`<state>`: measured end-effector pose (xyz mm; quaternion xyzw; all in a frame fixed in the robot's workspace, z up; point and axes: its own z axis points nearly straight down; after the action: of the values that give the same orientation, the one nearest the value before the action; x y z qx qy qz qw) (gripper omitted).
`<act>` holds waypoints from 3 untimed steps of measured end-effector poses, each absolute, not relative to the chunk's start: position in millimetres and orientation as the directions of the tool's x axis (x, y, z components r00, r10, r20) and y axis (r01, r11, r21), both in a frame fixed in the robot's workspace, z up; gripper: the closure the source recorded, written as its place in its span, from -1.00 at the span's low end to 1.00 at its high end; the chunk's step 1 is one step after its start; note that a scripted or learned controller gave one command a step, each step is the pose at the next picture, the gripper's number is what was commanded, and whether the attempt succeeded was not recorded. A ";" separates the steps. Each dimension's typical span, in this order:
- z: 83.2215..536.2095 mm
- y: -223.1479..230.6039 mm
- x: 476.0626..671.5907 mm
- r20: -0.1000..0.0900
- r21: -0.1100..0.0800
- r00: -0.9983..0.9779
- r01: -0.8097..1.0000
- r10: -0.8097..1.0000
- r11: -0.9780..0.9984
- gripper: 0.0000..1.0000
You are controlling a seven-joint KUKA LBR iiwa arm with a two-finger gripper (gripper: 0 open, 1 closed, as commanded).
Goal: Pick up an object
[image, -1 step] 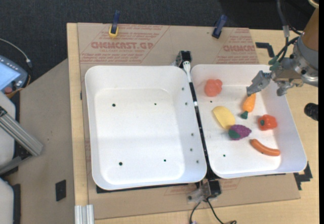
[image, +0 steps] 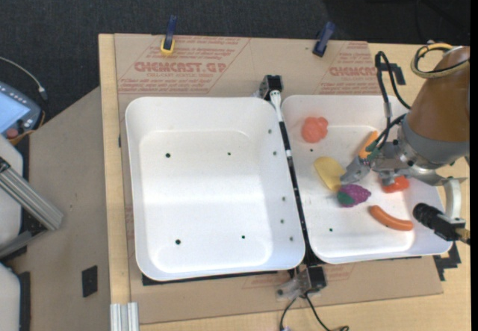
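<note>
The gripper (image: 361, 169) is down in the right bin (image: 351, 243), just above the purple toy (image: 352, 194) and beside the yellow one (image: 327, 172). I cannot tell its state.

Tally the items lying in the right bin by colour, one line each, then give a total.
Pink-orange: 1, the round piece
Yellow: 1, the yellow piece
Purple: 1, the purple piece
Orange: 2, the sausage shape and a small piece
Red: 1, the red piece, partly hidden by the arm
Total: 6
</note>
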<state>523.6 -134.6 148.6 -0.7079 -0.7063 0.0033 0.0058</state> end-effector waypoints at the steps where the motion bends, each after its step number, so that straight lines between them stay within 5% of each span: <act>1: 81.4 -92.8 480.7 0.003 -0.004 0.001 1.000 1.000 -0.001 -1.00; 2: 84.9 -95.2 535.1 -0.002 0.006 -0.002 1.000 1.000 0.002 -1.00; 3: 192.2 -12.2 598.6 0.002 0.017 -0.011 1.000 1.000 0.011 -1.00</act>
<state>598.6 -12.2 192.2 -0.7032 -0.7110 -0.0066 -0.0053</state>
